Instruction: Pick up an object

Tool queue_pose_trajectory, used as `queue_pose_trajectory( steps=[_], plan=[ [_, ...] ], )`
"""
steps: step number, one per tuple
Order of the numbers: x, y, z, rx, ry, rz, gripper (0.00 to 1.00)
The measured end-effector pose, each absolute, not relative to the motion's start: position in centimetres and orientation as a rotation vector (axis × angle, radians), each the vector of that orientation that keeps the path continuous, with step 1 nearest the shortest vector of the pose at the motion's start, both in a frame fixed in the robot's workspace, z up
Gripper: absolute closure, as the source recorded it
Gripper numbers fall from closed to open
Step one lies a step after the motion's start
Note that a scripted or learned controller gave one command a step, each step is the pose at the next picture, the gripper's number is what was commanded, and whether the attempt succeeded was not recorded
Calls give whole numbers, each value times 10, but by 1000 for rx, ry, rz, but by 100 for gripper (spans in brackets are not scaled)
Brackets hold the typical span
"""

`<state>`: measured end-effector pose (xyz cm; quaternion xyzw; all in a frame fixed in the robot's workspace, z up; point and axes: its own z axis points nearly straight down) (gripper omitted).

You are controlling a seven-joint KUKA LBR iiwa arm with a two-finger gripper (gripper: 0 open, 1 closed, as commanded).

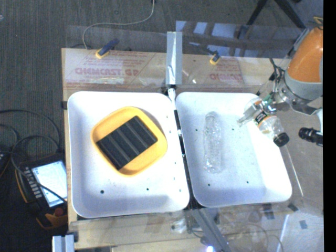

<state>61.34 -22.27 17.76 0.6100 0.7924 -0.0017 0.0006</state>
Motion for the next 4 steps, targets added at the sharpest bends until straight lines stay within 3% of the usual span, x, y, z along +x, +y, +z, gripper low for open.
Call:
queue_pose_trajectory(
  steps=[1, 2, 3, 4],
  plan=[
    [647, -223, 165, 1902, 2498, -5, 0],
    [669, -224, 180, 1878, 2514, -4, 0],
    [669, -223, 199, 1837, 2545, -4, 0],
    [661, -215, 98, 2071, 2382, 2, 0]
  ],
)
